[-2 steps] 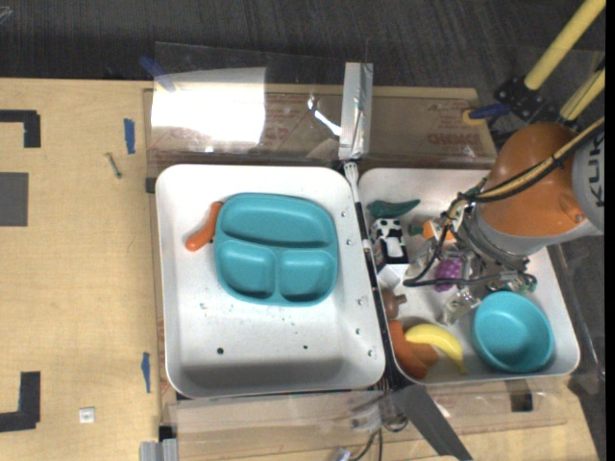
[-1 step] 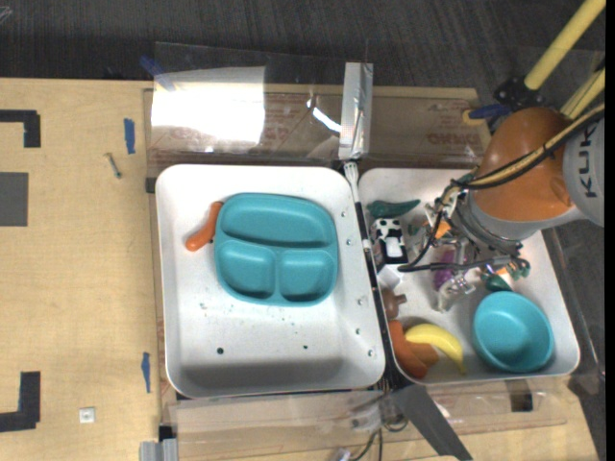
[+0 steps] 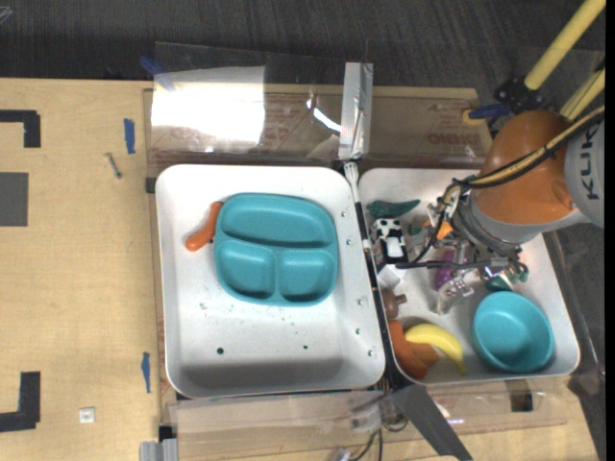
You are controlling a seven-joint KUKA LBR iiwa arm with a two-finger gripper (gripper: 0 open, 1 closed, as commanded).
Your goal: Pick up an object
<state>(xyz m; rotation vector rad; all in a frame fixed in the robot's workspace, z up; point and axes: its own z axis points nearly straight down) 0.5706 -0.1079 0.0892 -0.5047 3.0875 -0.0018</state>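
Arm low over right bin (image 3: 562, 286), gripper (image 3: 459, 279) down among clutter.

Fingers hidden in glare and cable, so open or clenched: cannot tell, and nothing plainly seen held. Nearest candidates for picking: small purple piece (image 3: 443, 275) right at the gripper's left edge; teal bowl (image 3: 513, 329) just beside and toward the near right corner; yellow banana (image 3: 437, 342) nearer the camera and to the left, long axis running roughly left to right with a slight downward curve, touching an orange-brown fruit (image 3: 411, 353). Black-and-white toy (image 3: 389, 230) and dark teal item (image 3: 392, 207) near the dividing wall. Left bin (image 3: 192, 353) with teal divided plate (image 3: 277, 248) and orange carrot-like piece (image 3: 201, 230) well apart. Readable writing: partial letters "KU" on arm (image 3: 524, 176) housing at the right.
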